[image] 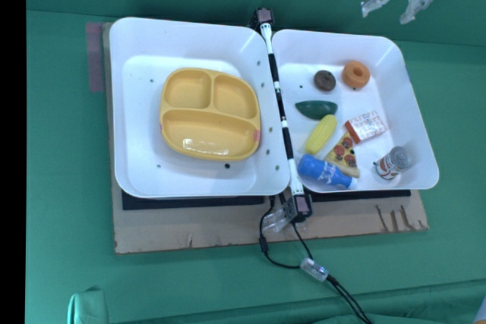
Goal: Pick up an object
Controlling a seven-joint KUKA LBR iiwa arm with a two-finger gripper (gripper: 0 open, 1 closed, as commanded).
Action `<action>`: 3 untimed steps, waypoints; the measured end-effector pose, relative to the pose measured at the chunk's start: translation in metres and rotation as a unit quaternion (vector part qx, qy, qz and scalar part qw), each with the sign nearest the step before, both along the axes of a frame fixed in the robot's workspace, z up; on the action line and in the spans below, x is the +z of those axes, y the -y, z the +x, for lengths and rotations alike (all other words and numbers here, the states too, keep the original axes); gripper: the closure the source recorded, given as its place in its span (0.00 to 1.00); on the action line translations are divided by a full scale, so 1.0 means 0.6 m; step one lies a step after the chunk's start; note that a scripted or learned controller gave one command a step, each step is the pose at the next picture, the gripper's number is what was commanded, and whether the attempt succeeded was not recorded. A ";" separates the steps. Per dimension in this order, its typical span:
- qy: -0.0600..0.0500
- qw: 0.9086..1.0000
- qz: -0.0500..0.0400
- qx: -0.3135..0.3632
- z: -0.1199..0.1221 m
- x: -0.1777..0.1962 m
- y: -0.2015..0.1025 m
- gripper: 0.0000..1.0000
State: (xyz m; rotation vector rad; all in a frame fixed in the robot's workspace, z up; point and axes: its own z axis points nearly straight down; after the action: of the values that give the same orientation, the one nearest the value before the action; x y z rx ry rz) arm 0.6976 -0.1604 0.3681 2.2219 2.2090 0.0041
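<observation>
The shallow white left bin point(137, 42) holds a yellow three-section plastic plate point(210, 114). The shallow white right bin point(395, 61) holds a brown doughnut point(325, 80), orange doughnut point(355, 74), green pepper point(316, 108), yellow corn cob point(320, 134), blue bottle point(326, 172), pizza slice point(346, 155), red-and-white packet point(366, 126) and small can point(393, 163). At the frame's upper right, the gripper point(396, 1) hangs with fingers apart, holding nothing.

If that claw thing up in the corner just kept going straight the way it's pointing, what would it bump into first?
The end effector points down and slightly left, fingers open. Going straight, it would probably meet the right bin's far rim or the orange doughnut first; depth is unclear from one view.
</observation>
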 end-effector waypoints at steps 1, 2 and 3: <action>-0.001 1.000 -0.002 -0.001 0.005 -0.158 0.050 0.00; -0.002 1.000 0.000 0.001 0.008 -0.280 0.045 0.00; -0.003 1.000 -0.003 0.000 0.007 -0.287 0.039 0.00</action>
State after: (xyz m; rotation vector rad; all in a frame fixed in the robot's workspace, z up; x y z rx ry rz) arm 0.7021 -0.1838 0.1962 2.2215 2.2082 -0.0098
